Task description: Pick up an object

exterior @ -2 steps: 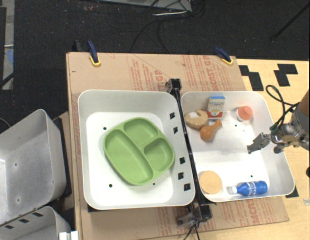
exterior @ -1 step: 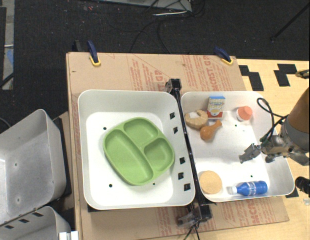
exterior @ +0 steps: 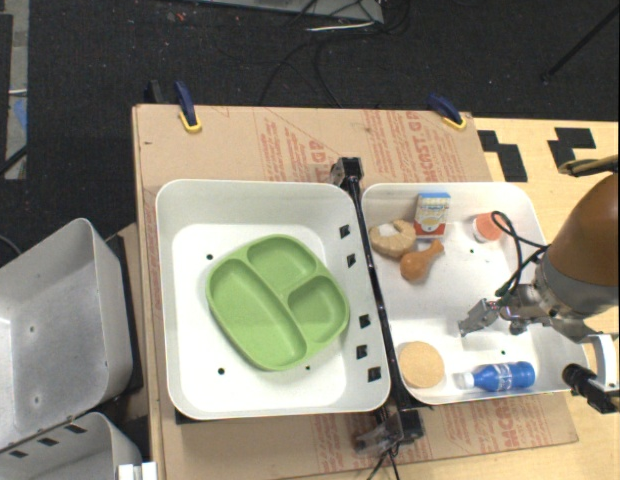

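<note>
Robotics lab test bench, not a home. Bare brown cardboard sheet [exterior: 290,133] covers the bench top, held by yellow-and-blue spring clamps [exterior: 188,108] at its far edge. Two shallow white plastic bins [exterior: 180,298] sit side by side on it. Loose black cables [exterior: 320,53] run over dark speckled carpet floor [exterior: 80,38]. Black-and-cream calibration-style marker board [exterior: 550,148] at right.

The tool [exterior: 477,320] hovers, seemingly empty, above the blue bottle [exterior: 502,376] in the right bin [exterior: 525,206].

Gripper [exterior: 477,320] low, arm [exterior: 588,258] from right
</note>
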